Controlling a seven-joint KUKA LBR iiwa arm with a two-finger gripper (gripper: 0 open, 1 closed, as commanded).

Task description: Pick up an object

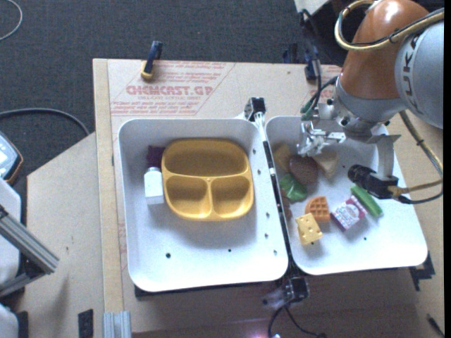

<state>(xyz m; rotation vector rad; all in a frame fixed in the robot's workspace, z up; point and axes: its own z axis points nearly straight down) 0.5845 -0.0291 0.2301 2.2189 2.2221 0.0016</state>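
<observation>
The gripper (315, 141) is hovering over the far-left part of the right bin (394, 241); whether it is gripping anything I cannot tell. Just below it a dark brown toy food piece (303, 170), perhaps a steak, is lying beside a green piece (290, 187).

1. Left white plastic bin (134, 259), frame centre-left: holds the yellow three-compartment plastic tray (207, 178); small white bottle (153, 186) touching the tray's left edge.
2. Right white plastic bin (394, 241), frame centre-right: brown rounded toy (304, 170) at upper left; orange waffle toy (318, 207) below it; yellow cheese wedge (309, 228) lower still; pink-and-white carton (347, 213) right of the waffle.
</observation>
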